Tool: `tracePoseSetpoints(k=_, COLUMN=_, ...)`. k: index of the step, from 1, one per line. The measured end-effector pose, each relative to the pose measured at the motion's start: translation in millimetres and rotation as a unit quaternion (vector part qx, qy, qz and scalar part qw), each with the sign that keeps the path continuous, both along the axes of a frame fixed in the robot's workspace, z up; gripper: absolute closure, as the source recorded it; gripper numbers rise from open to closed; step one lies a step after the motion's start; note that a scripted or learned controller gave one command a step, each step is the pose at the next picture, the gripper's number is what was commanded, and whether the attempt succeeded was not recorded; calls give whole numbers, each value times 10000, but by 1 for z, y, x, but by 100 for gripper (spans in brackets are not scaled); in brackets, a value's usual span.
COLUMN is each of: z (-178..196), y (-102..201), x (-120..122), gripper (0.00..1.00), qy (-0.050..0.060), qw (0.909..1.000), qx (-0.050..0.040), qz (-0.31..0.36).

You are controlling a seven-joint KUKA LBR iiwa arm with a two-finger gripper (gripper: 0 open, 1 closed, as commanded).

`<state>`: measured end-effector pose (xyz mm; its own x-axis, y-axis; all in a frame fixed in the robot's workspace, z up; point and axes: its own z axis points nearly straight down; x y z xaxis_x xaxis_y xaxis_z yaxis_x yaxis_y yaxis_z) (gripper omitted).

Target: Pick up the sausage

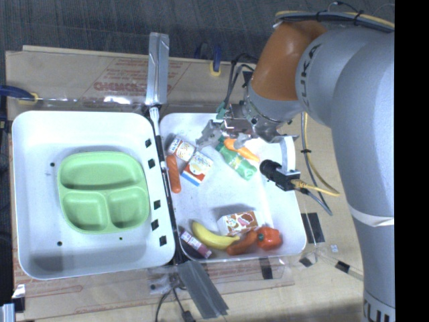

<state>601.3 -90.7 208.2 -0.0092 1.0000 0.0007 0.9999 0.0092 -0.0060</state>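
The sausage (174,174) is seen lying along the left wall of the right bin (288,228), at 9 o'clock of that bin. The gripper (218,131) is positioned at 12 o'clock above the carrot (241,149); whether it is open cannot be told.

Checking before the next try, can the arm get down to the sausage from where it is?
Probably yes. The sausage lies uncovered by the right bin's left wall, nothing on top. The claw hovers nearby above the packets. The wall beside it may crowd one finger.
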Motion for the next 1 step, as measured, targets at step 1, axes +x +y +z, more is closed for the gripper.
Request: tracePoseSetpoints(k=1, z=-118, y=-6, x=-52, gripper=0, qy=-6, qw=9998, qx=0, qz=175)
